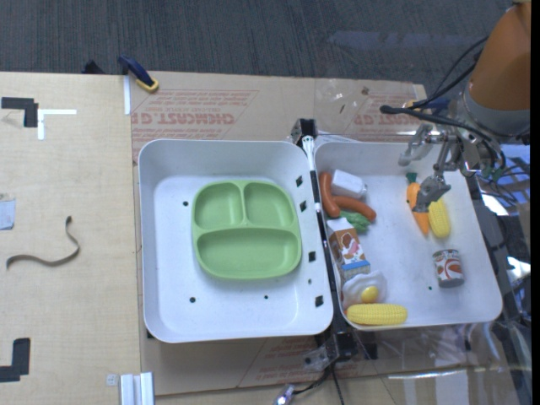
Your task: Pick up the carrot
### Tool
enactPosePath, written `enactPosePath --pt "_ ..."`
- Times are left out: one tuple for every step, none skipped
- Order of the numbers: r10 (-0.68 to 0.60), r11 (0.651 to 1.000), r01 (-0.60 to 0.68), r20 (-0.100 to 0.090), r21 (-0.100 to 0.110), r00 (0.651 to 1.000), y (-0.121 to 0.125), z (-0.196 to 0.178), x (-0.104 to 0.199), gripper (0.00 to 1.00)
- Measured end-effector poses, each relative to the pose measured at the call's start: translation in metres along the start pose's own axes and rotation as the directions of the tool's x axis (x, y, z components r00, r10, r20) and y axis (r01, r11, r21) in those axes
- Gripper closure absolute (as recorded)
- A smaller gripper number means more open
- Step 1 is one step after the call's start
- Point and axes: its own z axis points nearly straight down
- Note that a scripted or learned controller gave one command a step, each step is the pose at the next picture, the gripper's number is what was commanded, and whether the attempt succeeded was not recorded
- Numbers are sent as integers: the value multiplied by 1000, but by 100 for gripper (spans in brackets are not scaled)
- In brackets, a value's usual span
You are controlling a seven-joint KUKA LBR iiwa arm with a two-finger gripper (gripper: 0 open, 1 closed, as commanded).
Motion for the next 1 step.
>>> enactPosePath --pt "-145 989 145 4 0 989 -51 128 -19 0"
